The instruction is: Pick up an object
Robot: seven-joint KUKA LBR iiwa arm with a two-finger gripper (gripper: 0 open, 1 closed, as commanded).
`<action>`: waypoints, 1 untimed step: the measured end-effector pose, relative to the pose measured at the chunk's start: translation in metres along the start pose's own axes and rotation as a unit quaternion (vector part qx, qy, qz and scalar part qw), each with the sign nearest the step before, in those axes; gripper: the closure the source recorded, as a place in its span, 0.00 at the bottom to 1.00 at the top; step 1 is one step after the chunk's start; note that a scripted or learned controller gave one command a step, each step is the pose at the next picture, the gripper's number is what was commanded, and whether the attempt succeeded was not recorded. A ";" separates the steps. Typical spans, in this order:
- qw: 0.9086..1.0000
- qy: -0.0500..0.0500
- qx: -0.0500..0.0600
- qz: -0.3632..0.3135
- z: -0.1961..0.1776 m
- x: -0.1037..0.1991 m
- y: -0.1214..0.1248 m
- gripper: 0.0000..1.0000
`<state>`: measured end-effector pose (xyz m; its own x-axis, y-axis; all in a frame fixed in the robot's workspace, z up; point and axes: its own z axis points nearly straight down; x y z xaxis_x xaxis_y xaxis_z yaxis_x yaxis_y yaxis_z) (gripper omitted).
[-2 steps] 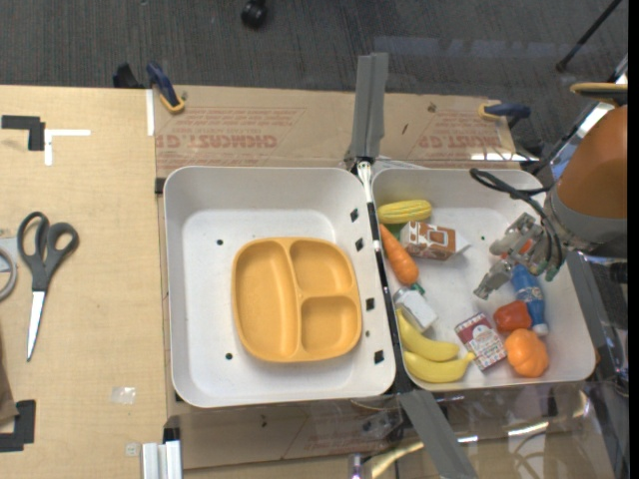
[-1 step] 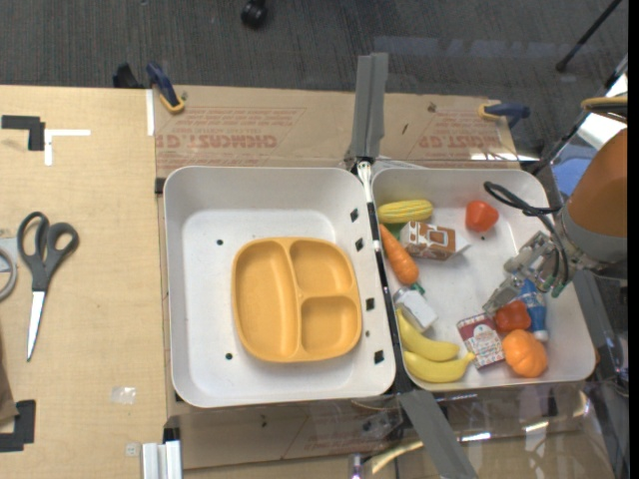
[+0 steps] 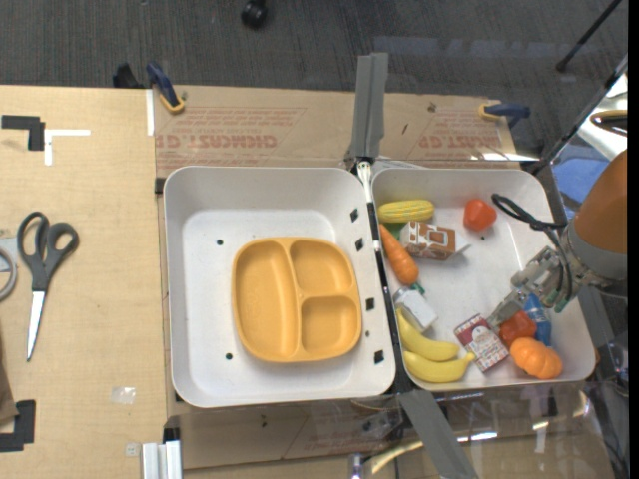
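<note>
We look down on a counter [image 3: 80, 367] bearing two shallow white bins side by side. The left bin [image 3: 190, 267] holds a yellow divided plate [image 3: 297, 298] with three compartments. The right bin [image 3: 449, 277] holds the loose objects. Along its left wall lie an ear of corn [image 3: 406, 211], a carrot [image 3: 398, 255], a small white block [image 3: 416, 309] and two bananas [image 3: 431, 352], the bananas nearest the front. Beside the corn and carrot we see a small brown-and-white carton [image 3: 431, 239], and toward the back a red tomato [image 3: 480, 215]. Near the front right corner rest a red-and-white packet [image 3: 481, 341], a red object [image 3: 517, 326] and an orange fruit [image 3: 536, 358].

The arm enters from the right, and its jaws [image 3: 534, 289] hang low over that front right cluster, just above the red object. We cannot tell whether they are wide or narrow, and we see nothing gripped between them.

On the counter left of the bins lie scissors [image 3: 42, 257].
</note>
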<state>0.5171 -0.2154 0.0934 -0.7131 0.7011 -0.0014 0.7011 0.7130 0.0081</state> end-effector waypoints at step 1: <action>1.000 -0.002 0.000 0.015 -0.001 0.011 -0.013 0.00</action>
<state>0.5001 -0.2170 0.0938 -0.6915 0.7224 -0.0048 0.7223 0.6915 0.0080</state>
